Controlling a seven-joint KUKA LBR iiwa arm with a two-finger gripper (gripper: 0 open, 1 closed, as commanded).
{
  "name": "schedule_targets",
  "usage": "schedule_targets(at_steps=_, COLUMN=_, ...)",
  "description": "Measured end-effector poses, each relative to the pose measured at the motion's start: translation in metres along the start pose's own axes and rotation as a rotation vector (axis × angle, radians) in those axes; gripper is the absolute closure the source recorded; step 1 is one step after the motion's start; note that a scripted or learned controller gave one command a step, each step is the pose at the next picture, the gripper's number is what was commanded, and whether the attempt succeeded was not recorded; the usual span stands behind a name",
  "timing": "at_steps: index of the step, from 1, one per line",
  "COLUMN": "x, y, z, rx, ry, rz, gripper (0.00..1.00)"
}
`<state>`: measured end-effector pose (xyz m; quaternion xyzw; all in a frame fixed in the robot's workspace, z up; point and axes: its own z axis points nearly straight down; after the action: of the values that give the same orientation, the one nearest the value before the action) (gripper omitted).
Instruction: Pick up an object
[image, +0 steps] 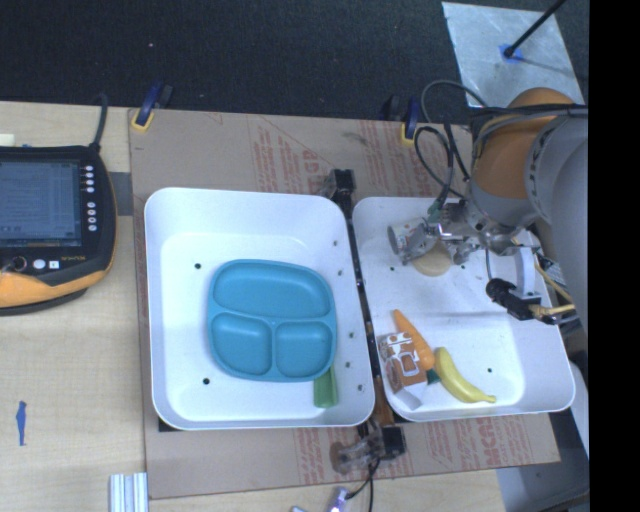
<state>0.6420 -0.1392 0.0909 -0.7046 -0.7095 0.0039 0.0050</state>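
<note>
We're looking down on a light wooden bench (70, 400) with a brown cardboard sheet (250, 150) spread across it, red print running over the board. At the left edge we see a teach pendant (50, 225), dark screen, orange-and-black casing. Beyond the bench the floor (250, 45) is dark carpet, and a pale sheet (505, 50) marked with blue tape lies at upper right. The light is even.
</note>
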Motion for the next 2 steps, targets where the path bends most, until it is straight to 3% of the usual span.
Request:
schedule_targets(at_steps=1, x=0.026, y=-0.069, z=0.000, rx=-0.008, ry=-0.002, rz=0.002, gripper=0.00)
schedule_targets(at_steps=2, x=0.007, y=0.008, z=0.003, rx=0.024, ry=0.003, rz=-0.002, gripper=0.00)
